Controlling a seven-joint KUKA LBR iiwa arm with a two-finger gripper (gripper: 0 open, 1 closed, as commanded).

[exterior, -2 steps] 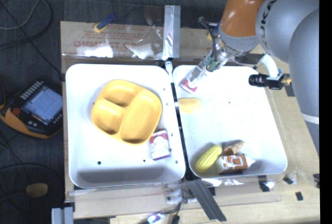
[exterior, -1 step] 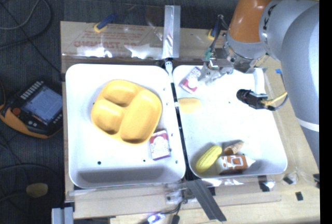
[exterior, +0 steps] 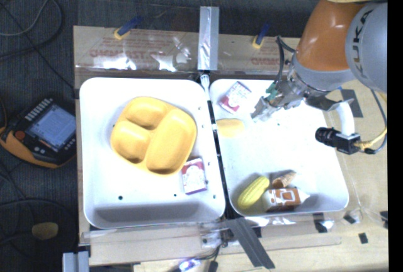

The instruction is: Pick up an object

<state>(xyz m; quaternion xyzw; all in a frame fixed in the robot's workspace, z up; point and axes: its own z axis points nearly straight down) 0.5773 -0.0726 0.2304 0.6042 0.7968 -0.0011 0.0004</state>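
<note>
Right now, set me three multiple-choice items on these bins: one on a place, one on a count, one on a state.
1. Where does the large yellow tray lie?
A. In the left bin
B. In the right bin
C. On the floor

2. How many small pink-and-white packets lie in the bins?
A. None
B. Two
C. Five

3. What is the gripper's state with regard to the objects?
A. It holds the yellow-green oval object
B. It holds the brown carton
C. It hangs above the right bin with nothing seen between its fingers

Key: 1 A, the large yellow tray sits in the left bin. 2 B, one packet lies in the left bin and another in the right bin. 3 C, the gripper is over the bin's upper part, far from the yellow-green oval object and brown carton.
</note>
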